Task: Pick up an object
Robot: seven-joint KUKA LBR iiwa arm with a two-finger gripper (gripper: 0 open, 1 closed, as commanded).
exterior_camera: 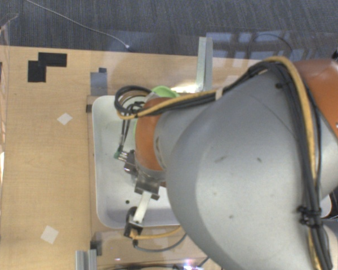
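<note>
The grey arm with its orange band (146, 139) reaches down into the left white bin (104, 167) and covers most of it. Part of my gripper (127, 157) shows below the band, over the bin's middle; the wrist hides the rest of it. A light green object (164, 91) peeks out at the bin's far edge, just behind the wrist and its cables. A tiny dark speck (127, 202) lies on the bin floor near the front. Nothing can be seen held.
The arm's large grey body hides the right bin. The wooden bench (45, 167) stretches to the left, with black marker shapes (45, 65) at its back. A metal post (204, 61) stands behind the bin.
</note>
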